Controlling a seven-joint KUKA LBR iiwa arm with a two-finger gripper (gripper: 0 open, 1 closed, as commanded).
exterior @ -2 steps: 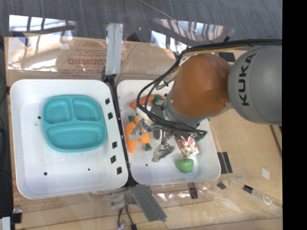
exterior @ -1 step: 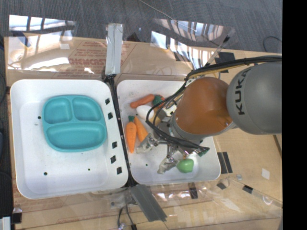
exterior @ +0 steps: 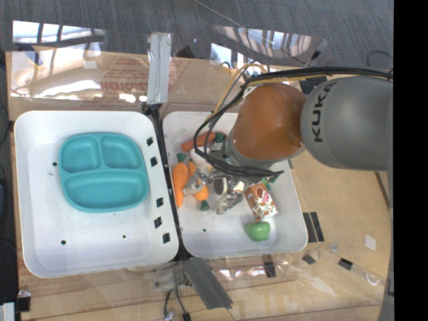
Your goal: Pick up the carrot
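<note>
- Against the left wall of the right bin [exterior: 294, 236], about halfway along it, the carrot [exterior: 180, 177] lies lengthwise, thick end toward the far edge and thin tip toward the near edge.
- Just right of the carrot sits a small orange piece [exterior: 200, 194], and another orange-red item [exterior: 203, 140] lies nearer the bin's far edge, partly under the arm's cables.
- The gripper [exterior: 224, 194] hangs over the middle of the right bin, a short way right of the carrot and apart from it; the small orange piece lies between them.
- How far the gripper is open cannot be told: its metal parts are a tangle beneath the orange band [exterior: 267, 122], and nothing can be made out in its grasp.
- A small printed packet [exterior: 261, 202] lies just right of the gripper, and a green round fruit [exterior: 258, 231] rests near the bin's near edge, just beyond the packet.
- The left bin [exterior: 40, 246] holds a teal divided plate [exterior: 103, 172] toward its far side.
- Both bins sit side by side on the bench [exterior: 348, 199], the grey arm [exterior: 348, 122] crossing in from the right edge.
</note>
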